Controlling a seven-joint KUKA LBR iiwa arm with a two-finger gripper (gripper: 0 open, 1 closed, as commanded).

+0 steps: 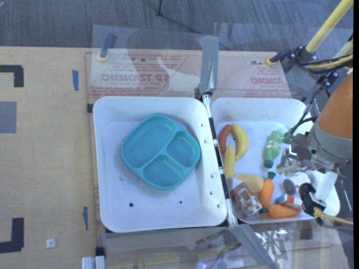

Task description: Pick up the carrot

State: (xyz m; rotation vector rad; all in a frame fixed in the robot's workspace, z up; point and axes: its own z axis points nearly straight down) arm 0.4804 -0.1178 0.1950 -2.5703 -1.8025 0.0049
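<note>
Two white bins sit side by side on the table point(45, 150). The left bin point(112, 206) holds a teal divided plate point(161, 151), lying flat near its centre. The right bin point(255, 108) holds the clutter: a yellow banana point(241, 140) beside a red-orange curved piece point(224, 136), a green bottle point(273, 145), and a brown patterned box point(245, 199) near the front edge.

The carrot point(266, 192) stands slanted in the front part of the right bin, with a second orange piece point(283, 210) lying just beside it toward the front wall.

The end effector point(293, 162) hovers over the right bin's right side, above and right of the carrot; open or clenched, cannot tell. Nothing is visibly gripped.
</note>
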